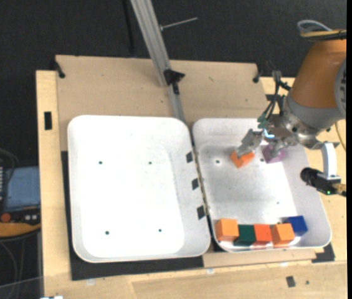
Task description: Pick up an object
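Observation:
My gripper (258,151) hangs over the back of the right bin (300,185), reaching in from the right. Its fingers stand apart, open, with bare bin floor between them. A small orange block (243,159) lies at the tip of the left finger (249,143). A purple block (275,154) sits by the right finger, partly hidden by it. Neither block is between the fingers.
Along the right bin's front wall stands a row of blocks: orange (227,228), green (246,234), red-orange (262,233), orange (282,233) and blue (296,224). The left bin (132,185) lies beside it. A slanted metal pole (157,42) rises behind the bins.

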Available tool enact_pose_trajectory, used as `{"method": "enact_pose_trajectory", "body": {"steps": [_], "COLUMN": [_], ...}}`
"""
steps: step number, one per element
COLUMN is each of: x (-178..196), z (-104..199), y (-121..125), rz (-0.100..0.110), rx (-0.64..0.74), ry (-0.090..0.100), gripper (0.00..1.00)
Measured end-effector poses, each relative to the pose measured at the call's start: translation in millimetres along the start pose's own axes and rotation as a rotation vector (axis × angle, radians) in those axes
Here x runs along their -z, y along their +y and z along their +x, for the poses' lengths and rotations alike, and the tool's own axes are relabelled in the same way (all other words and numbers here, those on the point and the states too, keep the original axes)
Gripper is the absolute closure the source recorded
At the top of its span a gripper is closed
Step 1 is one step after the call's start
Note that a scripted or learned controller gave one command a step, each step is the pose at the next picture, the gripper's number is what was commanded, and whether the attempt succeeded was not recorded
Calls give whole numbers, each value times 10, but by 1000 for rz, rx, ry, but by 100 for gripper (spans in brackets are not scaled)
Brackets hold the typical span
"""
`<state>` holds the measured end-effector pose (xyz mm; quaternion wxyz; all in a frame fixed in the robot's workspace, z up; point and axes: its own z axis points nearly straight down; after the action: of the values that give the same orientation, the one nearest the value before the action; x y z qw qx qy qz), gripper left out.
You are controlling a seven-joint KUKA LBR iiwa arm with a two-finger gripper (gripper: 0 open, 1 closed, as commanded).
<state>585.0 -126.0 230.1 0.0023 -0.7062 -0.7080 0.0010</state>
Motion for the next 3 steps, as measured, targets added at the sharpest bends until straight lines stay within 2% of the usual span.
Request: {"method": "enact_pose_trajectory", "body": {"steps": [1,2,3], "x": [27,-578,-1033], "z": [-3,-80,-167], "y": [9,34,-13], "rz": [-6,1,0], "rx": [-2,-6,-5], "ry": [-1,-3,-4], "gripper": [0,0,0]}}
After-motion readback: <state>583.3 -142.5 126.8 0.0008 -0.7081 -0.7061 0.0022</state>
